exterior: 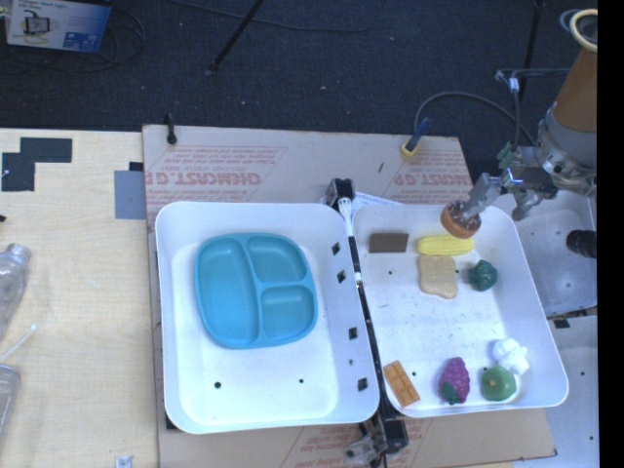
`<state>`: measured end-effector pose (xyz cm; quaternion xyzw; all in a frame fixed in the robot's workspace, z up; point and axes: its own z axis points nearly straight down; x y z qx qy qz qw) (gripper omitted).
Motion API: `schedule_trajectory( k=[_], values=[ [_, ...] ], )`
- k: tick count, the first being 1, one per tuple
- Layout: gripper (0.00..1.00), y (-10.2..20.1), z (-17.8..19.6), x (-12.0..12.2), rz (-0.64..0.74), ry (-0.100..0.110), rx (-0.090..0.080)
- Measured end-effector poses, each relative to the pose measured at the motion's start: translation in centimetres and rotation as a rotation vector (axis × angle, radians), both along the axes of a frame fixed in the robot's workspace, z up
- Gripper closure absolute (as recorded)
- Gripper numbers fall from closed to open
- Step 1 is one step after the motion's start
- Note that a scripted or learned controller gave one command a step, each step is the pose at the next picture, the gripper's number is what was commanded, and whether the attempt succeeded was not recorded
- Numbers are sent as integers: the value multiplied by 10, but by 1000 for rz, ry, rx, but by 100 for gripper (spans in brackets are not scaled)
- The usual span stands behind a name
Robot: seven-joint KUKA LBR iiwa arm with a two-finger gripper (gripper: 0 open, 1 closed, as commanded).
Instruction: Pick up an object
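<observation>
The right bin (534,300) holds several toy foods: a brown block (388,243), a yellow corn-like piece (445,246), a tan slice (438,277), a dark green piece (481,276), purple grapes (453,379), a green apple (498,384), a white piece (509,355) and an orange cracker (401,382). A round orange-brown piece (460,221) sits at the bin's back rim. My gripper (475,205) slants down from the right and its tip meets that round piece. Whether the piece is gripped is not visible.
The left bin (180,378) holds a blue divided plate (256,289). A black divider (353,291) runs between the bins. A clear plastic bottle (10,281) lies on the bench at far left. A cable with a yellow clip (411,146) arcs behind the right bin.
</observation>
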<state>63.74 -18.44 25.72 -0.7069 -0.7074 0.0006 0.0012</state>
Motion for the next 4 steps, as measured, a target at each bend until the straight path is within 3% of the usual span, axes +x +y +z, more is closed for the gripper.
schedule_trajectory(
  k=[1,2,3,4],
  values=[
    [0,62,-134,-30,0,3,1],
    [0,87,-159,-8,-6,-10,-13],
    [0,46,-10,4,-1,-4,-2],
    [0,29,-154,6,0,-1,-1]
  ],
)
